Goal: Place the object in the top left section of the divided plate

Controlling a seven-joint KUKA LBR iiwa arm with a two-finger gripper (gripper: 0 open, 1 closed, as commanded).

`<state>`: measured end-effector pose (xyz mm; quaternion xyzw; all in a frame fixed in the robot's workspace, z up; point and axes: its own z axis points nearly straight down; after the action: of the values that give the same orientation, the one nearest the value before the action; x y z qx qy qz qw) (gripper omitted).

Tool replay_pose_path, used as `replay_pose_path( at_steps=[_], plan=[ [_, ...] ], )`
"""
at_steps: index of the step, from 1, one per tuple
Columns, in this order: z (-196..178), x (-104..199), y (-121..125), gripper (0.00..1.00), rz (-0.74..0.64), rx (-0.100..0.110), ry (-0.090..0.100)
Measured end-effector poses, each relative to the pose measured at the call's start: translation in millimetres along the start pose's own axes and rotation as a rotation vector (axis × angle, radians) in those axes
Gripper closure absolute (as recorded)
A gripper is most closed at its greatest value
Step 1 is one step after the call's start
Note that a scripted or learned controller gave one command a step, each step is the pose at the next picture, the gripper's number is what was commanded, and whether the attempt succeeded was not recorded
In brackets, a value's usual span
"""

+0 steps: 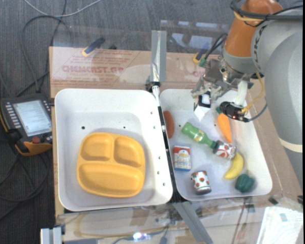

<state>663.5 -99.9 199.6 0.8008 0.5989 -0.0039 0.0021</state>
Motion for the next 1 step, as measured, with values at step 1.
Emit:
replay_pose_path(
  at_steps=[1],
  plan=[
    [16.3,21.5,-19.4,1.0,0.05,0.001,0.0]
  ],
)
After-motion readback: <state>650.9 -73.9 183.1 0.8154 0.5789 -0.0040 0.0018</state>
